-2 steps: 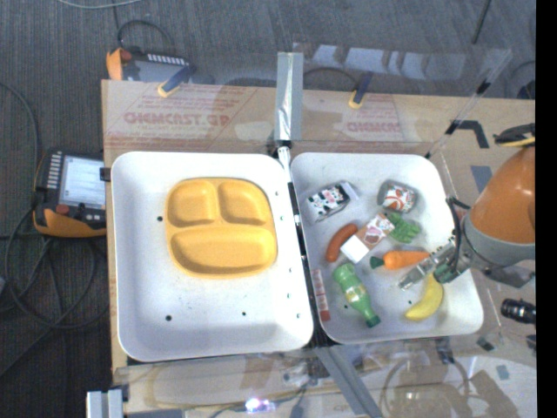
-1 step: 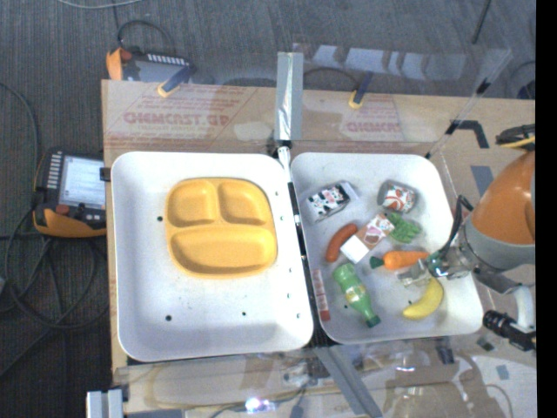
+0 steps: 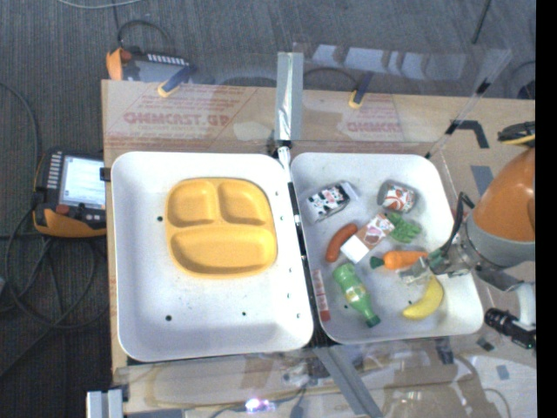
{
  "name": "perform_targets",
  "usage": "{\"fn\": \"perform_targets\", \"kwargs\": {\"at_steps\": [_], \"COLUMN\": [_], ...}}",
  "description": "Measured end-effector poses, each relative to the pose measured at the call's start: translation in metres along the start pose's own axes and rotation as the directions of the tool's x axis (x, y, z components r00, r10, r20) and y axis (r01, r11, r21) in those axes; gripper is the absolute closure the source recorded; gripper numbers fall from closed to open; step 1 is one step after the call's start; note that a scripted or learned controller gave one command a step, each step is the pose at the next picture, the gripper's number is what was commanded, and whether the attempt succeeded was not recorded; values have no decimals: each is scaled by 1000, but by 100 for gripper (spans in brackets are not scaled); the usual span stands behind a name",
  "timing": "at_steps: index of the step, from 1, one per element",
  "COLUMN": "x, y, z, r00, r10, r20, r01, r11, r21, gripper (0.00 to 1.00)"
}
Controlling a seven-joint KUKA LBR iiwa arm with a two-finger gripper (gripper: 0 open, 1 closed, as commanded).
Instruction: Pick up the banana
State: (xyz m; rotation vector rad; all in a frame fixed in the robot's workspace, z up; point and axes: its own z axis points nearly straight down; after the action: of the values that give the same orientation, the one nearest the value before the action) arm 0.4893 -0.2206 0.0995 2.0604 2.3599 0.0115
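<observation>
Lying in the right bin (image 3: 435, 168) at about its 5 o'clock corner, the banana (image 3: 426, 301) curves near the rim, with the carrot (image 3: 402, 259) just at its 11 o'clock and the green bottle (image 3: 355, 293) at its 9 o'clock. The end effector (image 3: 424, 266) sits at the banana's 12 o'clock, just above it; whether it is apart or together cannot be told. The left bin (image 3: 130, 233) holds a yellow divided tray (image 3: 222, 226).

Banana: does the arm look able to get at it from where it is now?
Probably yes. The banana lies uncovered near the right bin's edge, right below the gripper; only the carrot sits close.
</observation>
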Motion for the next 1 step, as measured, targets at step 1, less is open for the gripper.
{"fn": "perform_targets", "kwargs": {"at_steps": [1], "x": [9], "y": [4], "z": [1], "r00": [1000], "r10": [-12], "r20": [-15], "r01": [12], "r11": [1000], "r21": [2], "gripper": [0]}}
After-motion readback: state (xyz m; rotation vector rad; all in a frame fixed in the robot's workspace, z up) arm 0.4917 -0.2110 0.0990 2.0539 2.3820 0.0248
